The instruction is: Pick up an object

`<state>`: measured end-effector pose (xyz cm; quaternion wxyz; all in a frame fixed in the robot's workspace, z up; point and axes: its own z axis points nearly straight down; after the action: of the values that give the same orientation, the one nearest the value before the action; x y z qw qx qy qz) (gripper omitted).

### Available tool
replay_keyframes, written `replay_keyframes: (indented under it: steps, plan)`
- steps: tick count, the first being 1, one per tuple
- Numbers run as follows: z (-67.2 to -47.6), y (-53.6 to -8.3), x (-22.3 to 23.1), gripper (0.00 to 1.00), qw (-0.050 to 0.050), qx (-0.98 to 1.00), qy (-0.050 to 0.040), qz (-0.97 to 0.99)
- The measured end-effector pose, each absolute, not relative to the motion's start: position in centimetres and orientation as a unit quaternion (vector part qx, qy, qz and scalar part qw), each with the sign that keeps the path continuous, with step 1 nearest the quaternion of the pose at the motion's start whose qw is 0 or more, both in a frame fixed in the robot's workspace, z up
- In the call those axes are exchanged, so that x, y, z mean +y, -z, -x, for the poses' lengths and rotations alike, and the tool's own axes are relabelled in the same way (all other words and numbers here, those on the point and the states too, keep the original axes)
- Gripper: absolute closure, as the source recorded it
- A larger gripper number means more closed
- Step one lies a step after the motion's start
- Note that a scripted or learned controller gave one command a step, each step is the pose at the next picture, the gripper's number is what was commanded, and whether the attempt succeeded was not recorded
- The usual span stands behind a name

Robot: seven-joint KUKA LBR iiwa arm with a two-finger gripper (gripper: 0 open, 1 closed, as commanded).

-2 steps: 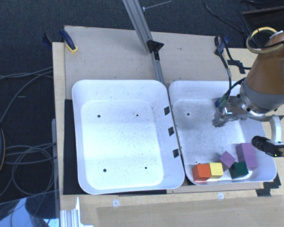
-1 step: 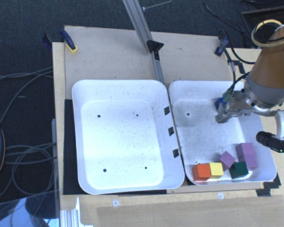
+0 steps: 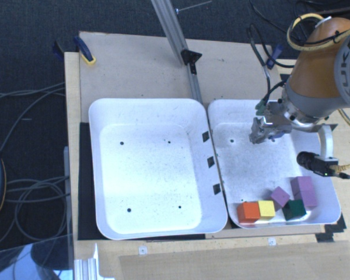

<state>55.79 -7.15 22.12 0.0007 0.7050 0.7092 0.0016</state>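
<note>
Several small blocks lie bunched in the near right corner of the right bin: an orange block, a yellow block, a purple block, a dark green block and a taller purple block. My gripper hangs over the far middle of the right bin, well away from the blocks, up and to their left. Nothing shows between its fingers.
The left bin sits beside the right one, with black clips along the shared rim. A grey metal pole slants in from the top. A blue and yellow clamp rests at the bench's far left corner. Cables lie on the floor at left.
</note>
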Motion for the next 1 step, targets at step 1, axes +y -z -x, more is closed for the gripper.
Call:
replay_keyframes:
  steps: [1]
  plan:
    - [-58.71,-22.05,-1.44,1.0,0.001,0.71,-0.0021,-0.704]
